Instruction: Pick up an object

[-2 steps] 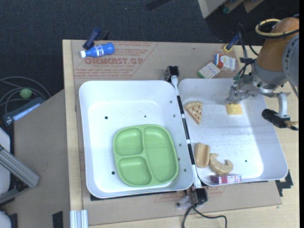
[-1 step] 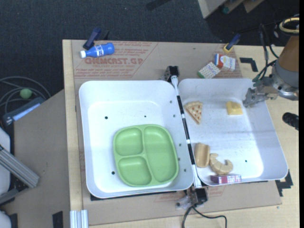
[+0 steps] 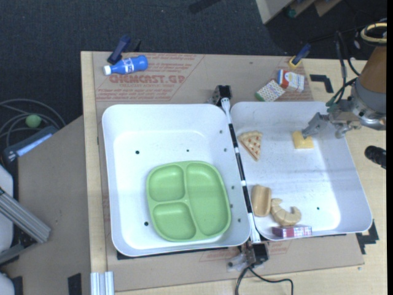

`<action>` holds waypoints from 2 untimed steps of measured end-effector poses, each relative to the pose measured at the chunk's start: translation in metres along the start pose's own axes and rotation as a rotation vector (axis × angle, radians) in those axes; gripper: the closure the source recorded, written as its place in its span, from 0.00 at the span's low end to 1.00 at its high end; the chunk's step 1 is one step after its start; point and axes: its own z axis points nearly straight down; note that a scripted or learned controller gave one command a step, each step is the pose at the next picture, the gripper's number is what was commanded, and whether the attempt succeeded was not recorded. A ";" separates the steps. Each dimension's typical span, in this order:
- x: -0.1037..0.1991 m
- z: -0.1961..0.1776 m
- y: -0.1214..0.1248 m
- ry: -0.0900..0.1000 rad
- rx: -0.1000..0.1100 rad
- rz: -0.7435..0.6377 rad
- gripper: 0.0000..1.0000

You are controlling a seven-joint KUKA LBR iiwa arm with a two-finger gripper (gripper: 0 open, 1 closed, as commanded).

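Far left, off the bench: coiled grey cable with a green ball (image 3: 33, 121) beside it.

Bench top rear left: a blue-and-white bottle (image 3: 126, 65) lying on its side on the printed cardboard, just behind the left bin.

Left bin (image 3: 123, 134): holds a green divided plate (image 3: 186, 200) with three compartments, sitting flat in the front half of the bin. Plate compartments bare.

Black clips at the seam between the two bins, one at the rear (image 3: 222, 93) and one at the front.

Right bin (image 3: 344, 189): a waffle-patterned wedge (image 3: 251, 144) near the left wall, towards the rear. At front left, a tan bread-like piece (image 3: 261, 200) just beside a curled croissant-shaped piece (image 3: 285, 213); a small pink-and-white packet (image 3: 292, 231) lies against the front wall, just in front of them. A yellow block (image 3: 302, 141) sits in the rear half, right of centre.

Behind the right bin, on the bench: two small printed cartons (image 3: 279, 86), touching.

Gripper (image 3: 314, 128): low over the rear right of the right bin, fingertips right at the yellow block. Finger spacing not resolvable from this angle; cannot tell whether the block is between them.

Arm (image 3: 371, 85) enters from the right edge.
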 end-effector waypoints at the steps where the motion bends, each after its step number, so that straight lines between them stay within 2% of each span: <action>1: 0.037 0.057 0.016 -0.001 -0.003 -0.001 0.00; 2: 0.005 0.057 -0.009 0.009 -0.001 -0.005 0.00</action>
